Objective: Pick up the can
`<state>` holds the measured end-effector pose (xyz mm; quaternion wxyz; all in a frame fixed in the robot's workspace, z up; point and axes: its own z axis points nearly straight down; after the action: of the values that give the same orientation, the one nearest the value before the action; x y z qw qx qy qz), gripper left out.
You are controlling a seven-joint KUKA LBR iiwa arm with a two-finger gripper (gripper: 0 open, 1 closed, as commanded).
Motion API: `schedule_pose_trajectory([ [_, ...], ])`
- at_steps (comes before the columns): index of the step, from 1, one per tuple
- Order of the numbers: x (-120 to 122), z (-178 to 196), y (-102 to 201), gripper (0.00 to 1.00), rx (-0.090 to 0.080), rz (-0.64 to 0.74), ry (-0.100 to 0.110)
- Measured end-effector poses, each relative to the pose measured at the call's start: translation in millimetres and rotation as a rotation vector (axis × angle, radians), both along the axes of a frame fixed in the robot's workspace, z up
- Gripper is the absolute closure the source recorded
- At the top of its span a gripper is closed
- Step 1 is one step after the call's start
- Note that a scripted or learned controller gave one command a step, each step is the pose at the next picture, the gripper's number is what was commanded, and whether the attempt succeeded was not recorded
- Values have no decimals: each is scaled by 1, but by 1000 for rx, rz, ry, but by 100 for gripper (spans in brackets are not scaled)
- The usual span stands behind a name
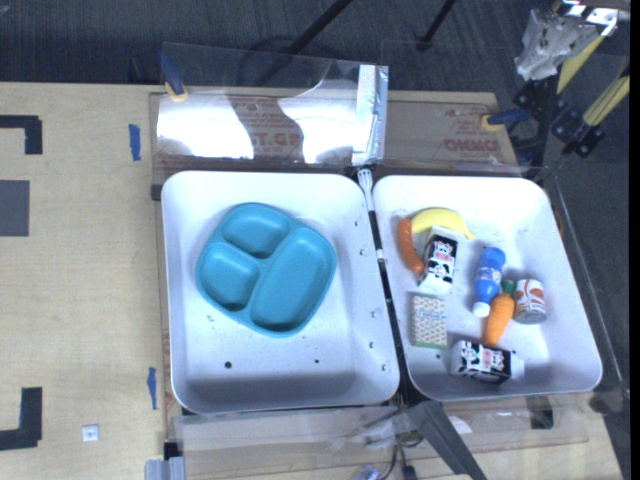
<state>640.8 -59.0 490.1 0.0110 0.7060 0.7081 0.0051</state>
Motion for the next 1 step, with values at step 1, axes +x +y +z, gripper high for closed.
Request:
schedule_pose_trajectory([
  [1,1,11,1,100,-2,2,-5],
])
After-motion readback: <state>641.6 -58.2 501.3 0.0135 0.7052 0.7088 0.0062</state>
